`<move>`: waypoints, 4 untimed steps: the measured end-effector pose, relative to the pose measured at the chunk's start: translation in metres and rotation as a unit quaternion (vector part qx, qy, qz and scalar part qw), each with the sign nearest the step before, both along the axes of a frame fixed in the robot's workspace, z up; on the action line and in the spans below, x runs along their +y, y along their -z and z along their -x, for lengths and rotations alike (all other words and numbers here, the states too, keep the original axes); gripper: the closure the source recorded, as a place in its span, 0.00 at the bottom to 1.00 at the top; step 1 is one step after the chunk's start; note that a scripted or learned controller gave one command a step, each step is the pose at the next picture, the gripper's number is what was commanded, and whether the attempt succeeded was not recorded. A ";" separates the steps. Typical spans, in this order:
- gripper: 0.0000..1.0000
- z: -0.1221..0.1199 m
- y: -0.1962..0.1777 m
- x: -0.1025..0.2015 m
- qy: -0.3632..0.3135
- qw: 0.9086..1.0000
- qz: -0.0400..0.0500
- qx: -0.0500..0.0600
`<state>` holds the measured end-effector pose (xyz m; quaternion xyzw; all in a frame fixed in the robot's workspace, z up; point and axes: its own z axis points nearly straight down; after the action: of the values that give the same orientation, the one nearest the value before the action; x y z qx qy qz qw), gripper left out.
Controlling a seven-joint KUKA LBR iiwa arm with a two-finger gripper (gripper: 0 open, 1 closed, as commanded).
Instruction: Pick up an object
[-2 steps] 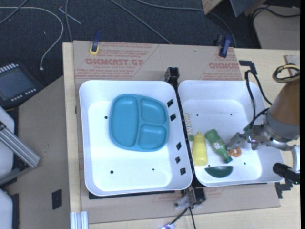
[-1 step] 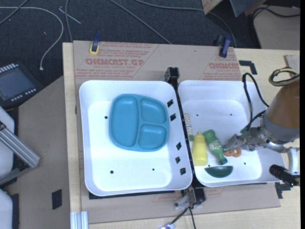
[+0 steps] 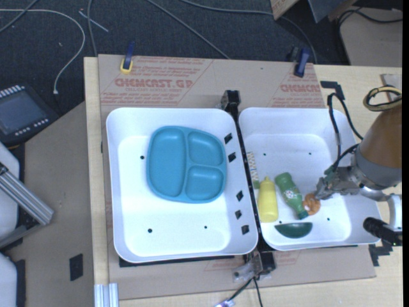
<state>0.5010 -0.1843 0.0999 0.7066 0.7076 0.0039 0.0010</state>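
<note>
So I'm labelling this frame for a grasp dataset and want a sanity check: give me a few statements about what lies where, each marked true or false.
1. The blue divided plate lies in the left bin. True.
2. The yellow bottle lies in the left bin. False: it lies in the right bin, near the divider.
3. The green bottle lies just right of the yellow bottle. True.
4. The dark green bowl sits at the far edge of the right bin. False: it sits at the near edge, below the bottles.
5. The gripper is over the left bin. False: it is over the right bin, beside a small orange object.
</note>
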 end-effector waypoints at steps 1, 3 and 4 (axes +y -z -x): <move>1.00 0.001 -0.044 0.003 0.000 1.000 0.003 0.001; 1.00 0.007 -0.109 0.006 0.000 1.000 0.002 0.002; 1.00 -0.017 -0.102 0.057 -0.002 1.000 0.001 0.002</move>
<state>0.5176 -0.1276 0.2020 0.7049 0.7093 0.0012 0.0002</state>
